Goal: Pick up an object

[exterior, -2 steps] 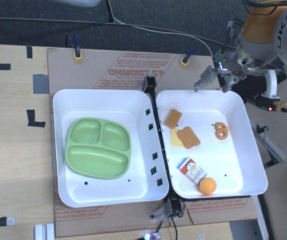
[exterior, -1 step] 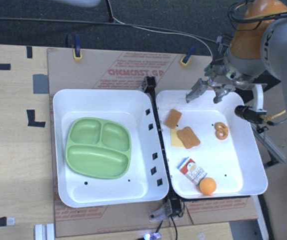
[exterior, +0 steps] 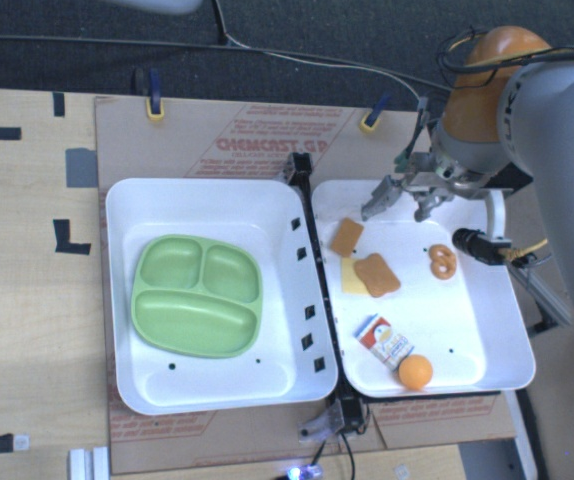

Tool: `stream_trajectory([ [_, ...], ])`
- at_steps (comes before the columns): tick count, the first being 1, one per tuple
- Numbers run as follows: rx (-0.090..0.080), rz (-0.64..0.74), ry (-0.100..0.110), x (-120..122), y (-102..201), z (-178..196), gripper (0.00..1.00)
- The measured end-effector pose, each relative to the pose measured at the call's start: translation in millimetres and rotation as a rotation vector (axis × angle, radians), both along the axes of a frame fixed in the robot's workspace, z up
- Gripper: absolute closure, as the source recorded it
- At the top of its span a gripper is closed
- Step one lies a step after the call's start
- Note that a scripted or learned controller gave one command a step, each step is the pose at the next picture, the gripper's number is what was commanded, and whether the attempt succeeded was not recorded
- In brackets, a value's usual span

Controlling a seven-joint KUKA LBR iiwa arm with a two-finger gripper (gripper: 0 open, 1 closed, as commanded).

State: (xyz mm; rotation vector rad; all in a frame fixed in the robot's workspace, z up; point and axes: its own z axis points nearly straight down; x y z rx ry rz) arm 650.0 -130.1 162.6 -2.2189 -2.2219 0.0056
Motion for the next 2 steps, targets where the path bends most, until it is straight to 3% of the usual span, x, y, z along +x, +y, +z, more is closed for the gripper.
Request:
stream_trajectory([
  [1,0.001,0.001,0.002,3,10,-51,0.00],
  [2,0.001,0.002,-0.001,4,10,-38,1.00],
])
